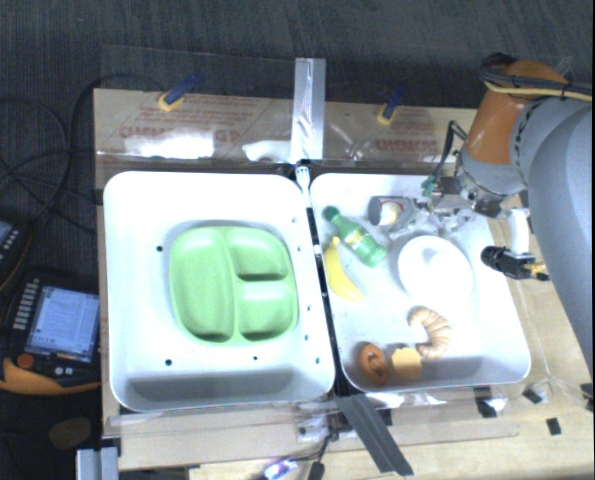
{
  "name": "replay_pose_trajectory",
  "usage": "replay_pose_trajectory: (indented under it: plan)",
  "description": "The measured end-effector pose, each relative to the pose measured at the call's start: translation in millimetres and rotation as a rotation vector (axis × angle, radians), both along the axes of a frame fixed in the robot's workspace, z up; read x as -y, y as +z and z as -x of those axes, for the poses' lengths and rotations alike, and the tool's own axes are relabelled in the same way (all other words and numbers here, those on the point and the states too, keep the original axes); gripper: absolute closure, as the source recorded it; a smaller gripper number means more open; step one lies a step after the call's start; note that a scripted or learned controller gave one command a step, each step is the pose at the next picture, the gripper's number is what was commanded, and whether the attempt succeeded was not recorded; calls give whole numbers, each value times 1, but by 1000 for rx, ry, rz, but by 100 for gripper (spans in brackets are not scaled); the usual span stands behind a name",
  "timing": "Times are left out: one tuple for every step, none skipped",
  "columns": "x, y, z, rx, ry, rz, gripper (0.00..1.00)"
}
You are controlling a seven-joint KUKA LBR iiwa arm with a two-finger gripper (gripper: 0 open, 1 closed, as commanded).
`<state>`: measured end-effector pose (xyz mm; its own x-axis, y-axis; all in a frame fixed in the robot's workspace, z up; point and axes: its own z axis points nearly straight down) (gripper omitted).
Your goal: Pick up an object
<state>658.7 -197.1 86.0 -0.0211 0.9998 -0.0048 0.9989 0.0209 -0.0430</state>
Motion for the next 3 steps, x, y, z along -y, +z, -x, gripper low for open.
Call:
replay_pose_trajectory:
  plan:
    - [-56, 0, -1, 7, 38, 9, 0]
    - [-96, 16, -6, 27, 212, -9, 0]
    - [-171, 94, -9, 35, 260, -12, 0]
